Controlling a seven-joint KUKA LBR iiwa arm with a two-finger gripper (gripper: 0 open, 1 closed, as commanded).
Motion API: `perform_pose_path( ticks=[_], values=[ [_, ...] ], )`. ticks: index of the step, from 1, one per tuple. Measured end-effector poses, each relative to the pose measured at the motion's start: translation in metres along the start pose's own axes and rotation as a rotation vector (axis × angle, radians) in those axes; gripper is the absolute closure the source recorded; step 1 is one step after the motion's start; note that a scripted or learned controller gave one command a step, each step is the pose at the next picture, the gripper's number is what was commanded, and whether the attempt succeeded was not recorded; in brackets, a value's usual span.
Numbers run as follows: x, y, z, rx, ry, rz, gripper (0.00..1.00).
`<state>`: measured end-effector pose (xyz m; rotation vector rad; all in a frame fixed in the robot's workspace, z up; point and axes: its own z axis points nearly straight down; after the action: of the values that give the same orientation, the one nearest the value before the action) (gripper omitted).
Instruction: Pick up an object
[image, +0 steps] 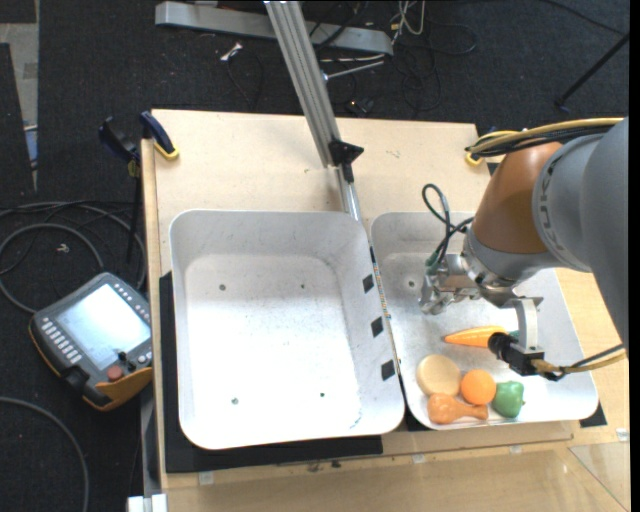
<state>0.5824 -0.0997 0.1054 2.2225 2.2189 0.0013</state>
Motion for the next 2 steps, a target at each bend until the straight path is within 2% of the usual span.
perform_pose_path(
  ticks=[1,2],
  values=[
    [0.001,0.004,-0.043,-0.003,0.0,-0.003,1.0],
    [0.007,-0.002,-0.102,-0.005,-0.001,-0.005,1.0]
  ],
)
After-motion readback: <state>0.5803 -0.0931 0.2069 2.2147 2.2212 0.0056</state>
